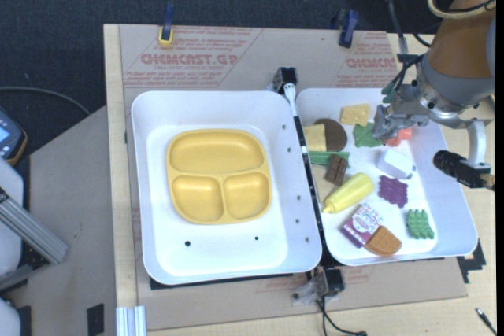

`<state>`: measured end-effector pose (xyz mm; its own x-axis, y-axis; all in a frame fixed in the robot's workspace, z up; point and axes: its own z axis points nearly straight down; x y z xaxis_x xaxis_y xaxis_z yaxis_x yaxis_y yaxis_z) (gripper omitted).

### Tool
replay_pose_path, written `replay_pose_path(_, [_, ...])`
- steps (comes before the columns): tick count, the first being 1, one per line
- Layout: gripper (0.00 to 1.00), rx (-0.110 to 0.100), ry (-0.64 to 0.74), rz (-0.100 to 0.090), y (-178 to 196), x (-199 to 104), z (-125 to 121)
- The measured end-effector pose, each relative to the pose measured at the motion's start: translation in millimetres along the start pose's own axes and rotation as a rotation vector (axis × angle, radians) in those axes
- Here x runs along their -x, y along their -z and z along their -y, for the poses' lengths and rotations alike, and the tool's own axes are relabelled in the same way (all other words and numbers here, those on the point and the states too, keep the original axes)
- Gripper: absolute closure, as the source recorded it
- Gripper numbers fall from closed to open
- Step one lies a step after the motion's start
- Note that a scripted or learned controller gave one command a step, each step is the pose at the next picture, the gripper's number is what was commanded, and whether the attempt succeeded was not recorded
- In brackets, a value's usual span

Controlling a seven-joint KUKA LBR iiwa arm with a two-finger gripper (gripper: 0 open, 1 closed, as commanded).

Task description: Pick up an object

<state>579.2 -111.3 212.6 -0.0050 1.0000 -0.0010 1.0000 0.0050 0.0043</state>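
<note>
Overhead slanted view of the desk (236,51), which bears two shallow white bins side by side. The left bin (150,193) holds a yellow three-compartment tray (218,174) near its centre. The right bin (457,232) holds a scatter of small items: a pale yellow block (355,114) at upper centre, a brown disc (332,134) beside a cream piece (315,138), a green leafy piece (365,137), a chocolate bar (337,168), a yellow bottle (347,193), a white block (396,164), a purple grape cluster (393,190), a purple-and-white packet (361,223), an orange-brown wedge (384,241) and a green piece (419,223). The arm (465,43) enters from the upper right of the frame. Its claw (387,130) sits low over the upper part of the right bin, just beside the green leafy piece and a small red item (402,135); whether the claw is open or closed cannot be told.
</note>
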Motion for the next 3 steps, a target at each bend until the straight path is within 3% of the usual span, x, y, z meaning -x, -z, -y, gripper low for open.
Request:
replay_pose_path(2, [1.00,0.000,0.000,-0.001,-6,-86,-41])
replay_pose_path(3, [1.00,0.002,0.002,-0.003,11,-144,-63])
